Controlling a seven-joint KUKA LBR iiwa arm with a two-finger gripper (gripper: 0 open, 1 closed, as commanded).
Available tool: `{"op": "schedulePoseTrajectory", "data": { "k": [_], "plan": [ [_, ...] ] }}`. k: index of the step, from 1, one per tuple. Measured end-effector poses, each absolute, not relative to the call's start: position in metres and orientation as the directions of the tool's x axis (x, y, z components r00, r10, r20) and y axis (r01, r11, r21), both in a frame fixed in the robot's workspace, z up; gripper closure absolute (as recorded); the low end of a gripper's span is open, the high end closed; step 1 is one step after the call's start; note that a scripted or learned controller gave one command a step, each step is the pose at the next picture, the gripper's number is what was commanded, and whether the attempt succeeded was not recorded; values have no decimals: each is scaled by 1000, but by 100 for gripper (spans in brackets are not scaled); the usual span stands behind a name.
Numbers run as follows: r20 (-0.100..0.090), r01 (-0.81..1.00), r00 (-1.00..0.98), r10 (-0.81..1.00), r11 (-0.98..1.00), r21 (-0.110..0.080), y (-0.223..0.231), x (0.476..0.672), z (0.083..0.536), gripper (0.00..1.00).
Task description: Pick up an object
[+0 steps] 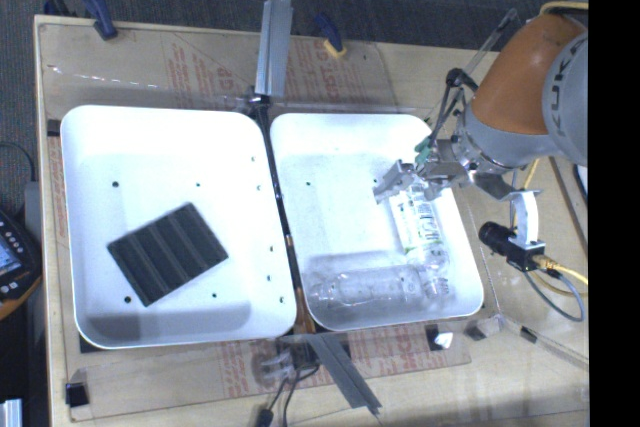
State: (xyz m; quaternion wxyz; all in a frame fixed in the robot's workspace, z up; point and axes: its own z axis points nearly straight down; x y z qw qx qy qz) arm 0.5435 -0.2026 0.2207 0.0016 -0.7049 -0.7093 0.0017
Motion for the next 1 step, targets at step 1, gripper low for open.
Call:
{"op": "schedulePoseTrajectory", "data": {
  "k": [1],
  "plan": [
    [0, 989, -149, 989, 149, -1, -175, 477, 259, 0]
  ]
}}
